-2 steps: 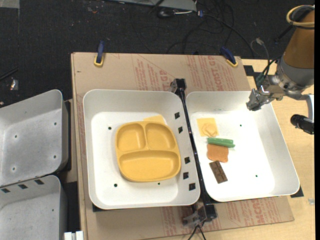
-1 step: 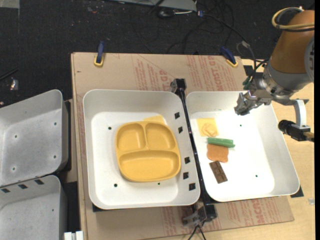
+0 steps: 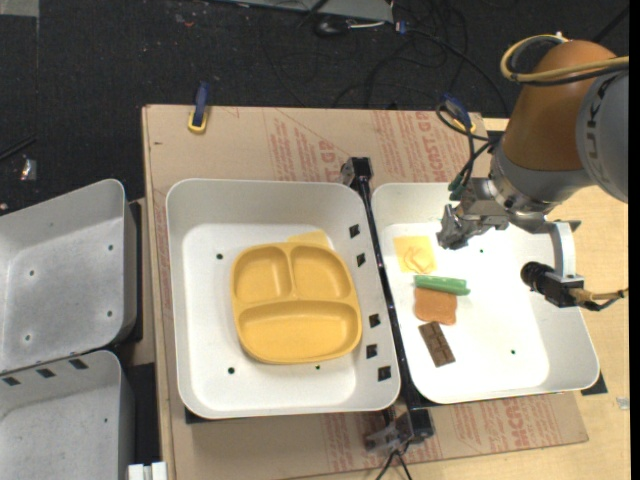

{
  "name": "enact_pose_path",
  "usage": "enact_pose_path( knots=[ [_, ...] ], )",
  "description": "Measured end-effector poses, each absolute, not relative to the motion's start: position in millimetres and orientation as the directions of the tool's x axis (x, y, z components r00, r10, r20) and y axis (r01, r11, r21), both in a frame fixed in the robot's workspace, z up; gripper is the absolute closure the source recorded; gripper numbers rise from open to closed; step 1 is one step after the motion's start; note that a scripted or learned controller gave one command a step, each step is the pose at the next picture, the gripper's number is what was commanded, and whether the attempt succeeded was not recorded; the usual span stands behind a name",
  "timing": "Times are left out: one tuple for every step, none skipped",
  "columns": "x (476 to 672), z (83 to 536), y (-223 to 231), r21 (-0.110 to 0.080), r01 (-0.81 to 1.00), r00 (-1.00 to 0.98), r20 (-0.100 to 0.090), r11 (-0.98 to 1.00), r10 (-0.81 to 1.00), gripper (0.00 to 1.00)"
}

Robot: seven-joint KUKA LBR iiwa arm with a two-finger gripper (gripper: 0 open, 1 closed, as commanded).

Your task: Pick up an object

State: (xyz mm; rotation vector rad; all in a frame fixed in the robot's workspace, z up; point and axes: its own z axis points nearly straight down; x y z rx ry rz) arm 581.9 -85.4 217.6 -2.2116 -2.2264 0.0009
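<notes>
In the right bin (image 3: 520,368) lie a pale yellow piece (image 3: 414,254), a green stick (image 3: 442,284) resting on an orange-brown slab (image 3: 436,308), and a dark brown bar (image 3: 437,344). My gripper (image 3: 452,232) hangs over the upper left part of that bin, just right of the yellow piece and above the green stick. Nothing shows between its fingers. The arm's grey and orange wrist (image 3: 555,98) rises behind it at the upper right.
The left bin (image 3: 190,268) holds a yellow compartment tray (image 3: 296,302) with a pale yellow sheet (image 3: 312,239) poking out behind it. A black divider (image 3: 375,268) runs between the bins. Blue clamps (image 3: 199,108) grip the board's far edge. Grey trays (image 3: 60,268) sit at left.
</notes>
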Motion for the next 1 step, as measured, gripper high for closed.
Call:
enact_pose_path(
  knots=[
    [560.4, 230.1, -32.3, 0.0, 1.0, -0.008, 0.002, 0.008, 1.0, 1.0]
  ],
)
